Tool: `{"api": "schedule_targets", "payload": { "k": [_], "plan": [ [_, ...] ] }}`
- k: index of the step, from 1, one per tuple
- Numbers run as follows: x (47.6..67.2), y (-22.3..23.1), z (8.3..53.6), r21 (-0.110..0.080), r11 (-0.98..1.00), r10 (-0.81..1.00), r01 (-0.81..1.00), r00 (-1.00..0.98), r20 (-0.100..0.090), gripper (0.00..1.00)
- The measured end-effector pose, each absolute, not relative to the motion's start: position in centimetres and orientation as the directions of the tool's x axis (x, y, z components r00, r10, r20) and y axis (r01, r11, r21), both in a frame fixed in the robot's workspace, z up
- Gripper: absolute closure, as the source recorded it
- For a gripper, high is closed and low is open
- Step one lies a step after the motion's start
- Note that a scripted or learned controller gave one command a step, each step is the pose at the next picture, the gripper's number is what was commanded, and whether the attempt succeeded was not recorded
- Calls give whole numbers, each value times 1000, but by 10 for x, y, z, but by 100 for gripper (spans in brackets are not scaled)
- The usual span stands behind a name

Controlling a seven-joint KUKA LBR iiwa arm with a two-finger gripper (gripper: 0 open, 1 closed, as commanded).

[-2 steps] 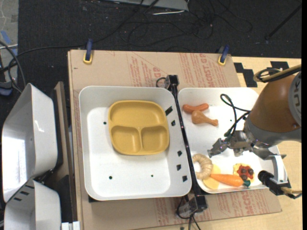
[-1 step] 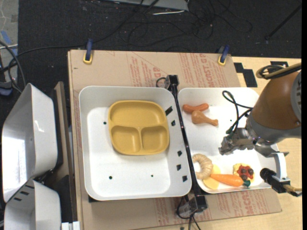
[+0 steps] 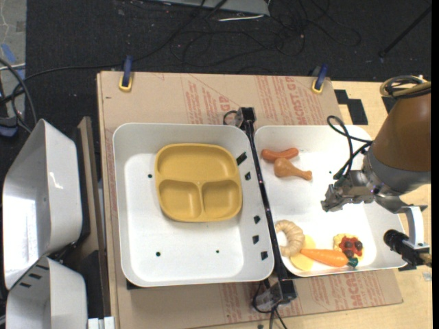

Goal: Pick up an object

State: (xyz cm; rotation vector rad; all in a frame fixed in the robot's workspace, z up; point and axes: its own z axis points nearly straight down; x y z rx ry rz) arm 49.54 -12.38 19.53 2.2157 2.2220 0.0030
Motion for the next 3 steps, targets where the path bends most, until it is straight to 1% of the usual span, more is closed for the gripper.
{"api": "schedule_targets", "payload": {
  "k": [1, 2, 3],
  "plan": [
    [500, -126, 238, 4, 3, 1000, 1000, -3, -2, 100],
    [501, -126, 259, 4, 3, 1000, 1000, -3, -1, 100],
    [506, -83, 258, 0, 7, 1000, 1000, -7, 1, 100]
  ]
}}
